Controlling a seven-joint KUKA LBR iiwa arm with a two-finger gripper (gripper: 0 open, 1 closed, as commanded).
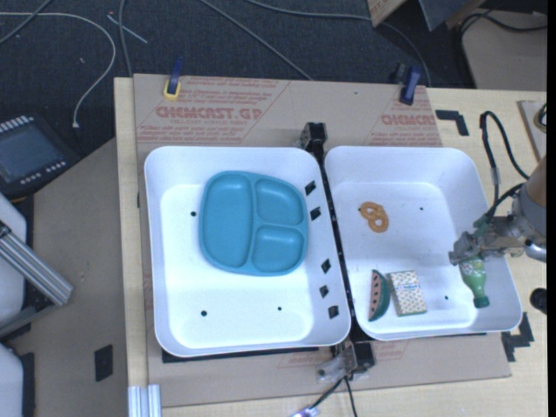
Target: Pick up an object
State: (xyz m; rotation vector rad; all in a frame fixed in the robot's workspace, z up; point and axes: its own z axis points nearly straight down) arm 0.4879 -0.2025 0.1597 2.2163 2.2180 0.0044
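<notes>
Here is the worktop [261, 102], a tan board with red lettering, carrying two shallow white bins side by side. The left bin [174, 320] holds a blue divided plate [254, 222], lying flat with its three compartments facing up, toward the far half of the bin.

Over to the right bin [417, 168], where the action sits. A small brown pretzel [374, 216] lies near the middle of the floor. Down at the near edge, a watermelon slice [376, 294] rests just beside a little patterned box [407, 292]; whether the two touch is hard to tell. Further right, against the bin's right wall, a green bottle [475, 283] lies tilted, neck pointing toward the near rim.

The end effector [476, 248] comes in from the right edge, grey and metallic, sitting directly above the top end of the green bottle and overlapping it. Whether it is spread or pressed together I cannot tell from this angle; the metal parts blur into one cluster, and no object is visibly pinched.

A blue clamp [410, 83] and a yellow-blue clamp [174, 80] grip the board's far edge.
</notes>
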